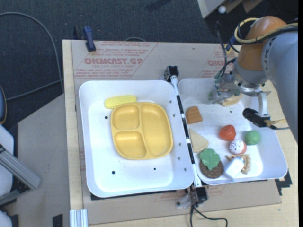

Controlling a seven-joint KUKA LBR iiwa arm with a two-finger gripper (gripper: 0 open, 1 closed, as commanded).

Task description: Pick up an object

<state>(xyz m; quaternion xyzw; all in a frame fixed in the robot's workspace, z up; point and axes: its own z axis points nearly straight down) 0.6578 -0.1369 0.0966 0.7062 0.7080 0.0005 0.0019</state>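
Note:
My gripper [220, 96] reaches down into the back of the right bin [273, 151], its tips at a small tan object [231, 100] on the bin floor. Whether that object sits between the tips is hidden. In the same bin lie a brown bread piece [193, 114], a red tomato [227, 132], a green ball [253, 137], a pale wedge [198, 141], a red-and-white ball [237, 147], a green-topped brown piece [210, 162] and a white-and-tan piece [237, 165].
The left bin [94, 141] holds a yellow divided plate [140, 130] and a yellow corn cob [120, 101] behind it. A black clamp [171, 72] sits where the bins meet. Cardboard [142, 56] lies under both bins.

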